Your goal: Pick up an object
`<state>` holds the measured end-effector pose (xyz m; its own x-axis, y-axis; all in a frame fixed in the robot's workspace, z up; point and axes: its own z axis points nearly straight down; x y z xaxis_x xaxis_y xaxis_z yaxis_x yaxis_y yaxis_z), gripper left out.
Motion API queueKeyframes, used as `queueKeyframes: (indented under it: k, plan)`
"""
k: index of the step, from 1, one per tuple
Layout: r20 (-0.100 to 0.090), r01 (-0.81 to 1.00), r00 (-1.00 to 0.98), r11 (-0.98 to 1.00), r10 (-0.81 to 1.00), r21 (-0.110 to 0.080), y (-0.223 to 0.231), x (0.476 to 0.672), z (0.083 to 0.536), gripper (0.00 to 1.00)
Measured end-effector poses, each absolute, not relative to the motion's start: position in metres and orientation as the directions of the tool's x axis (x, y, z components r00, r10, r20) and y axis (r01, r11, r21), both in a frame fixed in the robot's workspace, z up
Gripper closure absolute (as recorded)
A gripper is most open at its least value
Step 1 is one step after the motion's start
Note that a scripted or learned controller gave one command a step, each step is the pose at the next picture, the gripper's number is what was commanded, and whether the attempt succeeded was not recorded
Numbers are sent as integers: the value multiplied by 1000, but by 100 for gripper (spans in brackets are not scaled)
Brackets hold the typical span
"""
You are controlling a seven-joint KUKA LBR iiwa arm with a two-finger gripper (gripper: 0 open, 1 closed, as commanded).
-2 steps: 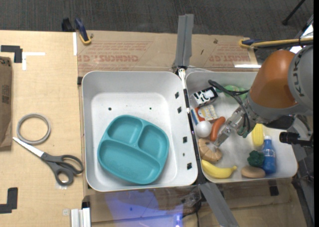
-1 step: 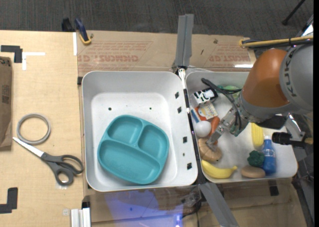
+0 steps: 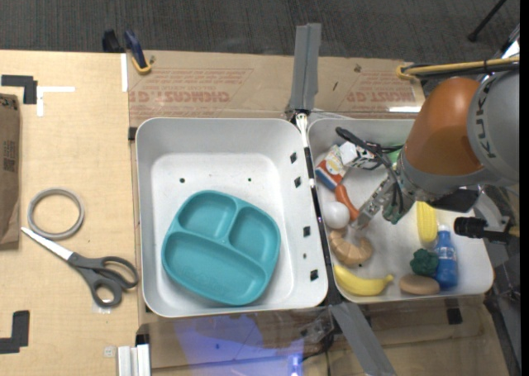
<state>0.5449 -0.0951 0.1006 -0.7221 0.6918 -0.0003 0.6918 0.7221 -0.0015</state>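
bread roll (image 3: pixel 350 249) lies just below fingers (image 3: pixel 371 212) in right bin (image 3: pixel 475 287); fingers' opening cannot be told

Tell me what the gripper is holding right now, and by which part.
It cannot be told. The gripper is low in the right bin, among the toys near the white egg, but nothing shows clearly between its fingers.

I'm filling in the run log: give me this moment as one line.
arm: over right bin | gripper: low among the toy food, above white egg | grasp: none seen | left bin: teal divided plate
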Motion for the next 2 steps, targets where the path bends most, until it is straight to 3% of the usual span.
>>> queueKeyframes:
  k: [1,2]
  plan:
    - [-3,693,-721,721,693,0,-52,561,255,100]
    - [-3,813,-582,582,813,0,0,581,272,100]
